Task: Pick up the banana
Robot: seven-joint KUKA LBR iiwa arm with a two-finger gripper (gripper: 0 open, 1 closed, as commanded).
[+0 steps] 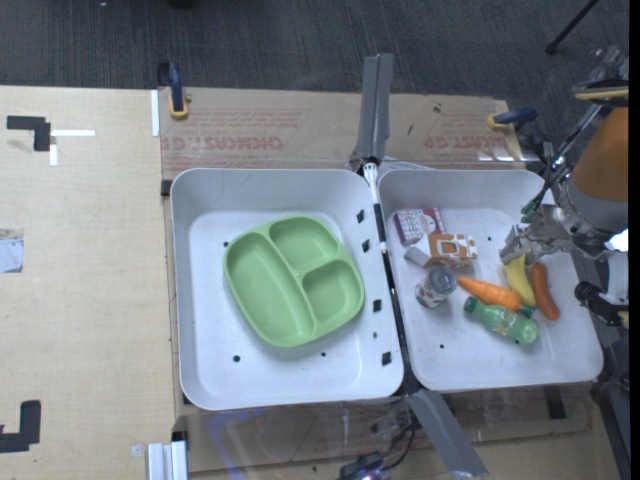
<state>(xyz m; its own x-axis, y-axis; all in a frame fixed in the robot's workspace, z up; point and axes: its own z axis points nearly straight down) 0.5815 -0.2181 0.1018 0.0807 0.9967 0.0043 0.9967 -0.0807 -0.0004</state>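
Banana [519,280]: lies in the right bin [560,373], near its right wall, long axis running roughly up and down the view, its upper end under the gripper.
Gripper [522,242]: sits low over the upper right part of the right bin, right at the top end of the banana; whether its fingers are spread, pressed together or pinching the fruit cannot be told from this view.
Arm [606,158]: comes in from the right edge, orange band above the grey wrist.
Carrots: one [490,292] lies slantwise just left of the banana, touching or nearly touching it; another [543,290] lies just right of the banana, pointing down toward the bin's right wall.
Green bottle [503,322]: on its side below the carrots and the banana, close beside them.
Small can [437,285]: left of the slanted carrot, near the middle of the right bin.
Packets: a reddish-white one [417,225] and an orange-white carton [451,248] lie in the upper left part of the right bin, just beside each other.
Left bin [200,368]: holds a green divided plate [293,279] with three compartments, set at a tilt to the bin's sides.
Bench [80,268]: tan board surface, with clamps at its far edge.
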